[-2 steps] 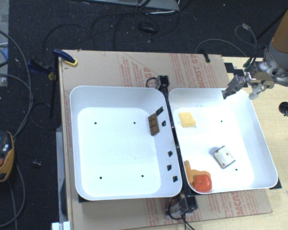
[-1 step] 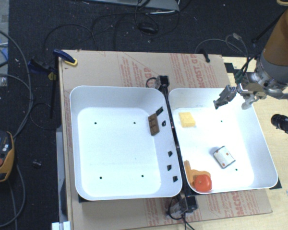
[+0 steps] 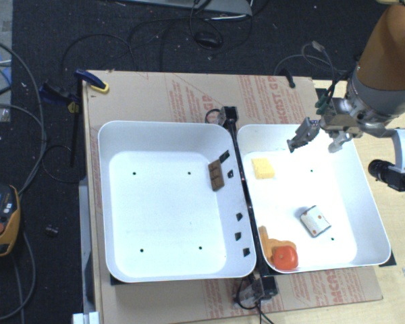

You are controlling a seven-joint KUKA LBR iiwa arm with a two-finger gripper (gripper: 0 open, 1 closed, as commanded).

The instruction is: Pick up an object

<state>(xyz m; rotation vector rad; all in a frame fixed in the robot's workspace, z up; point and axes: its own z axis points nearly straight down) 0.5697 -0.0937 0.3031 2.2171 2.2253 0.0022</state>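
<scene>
Above the right bin (image 3: 364, 201)'s far edge the gripper (image 3: 318, 136) hangs with fingers apart and nothing between them, the yellow block (image 3: 263, 168) lying just below on the floor, not yet grasped

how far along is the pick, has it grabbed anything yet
Nothing looks picked yet. The gripper hangs open above the far end of the right bin, with nothing between its fingers. The yellow block, the small white object and the orange toy all lie in that bin. Descent, grasp and lift remain.
</scene>
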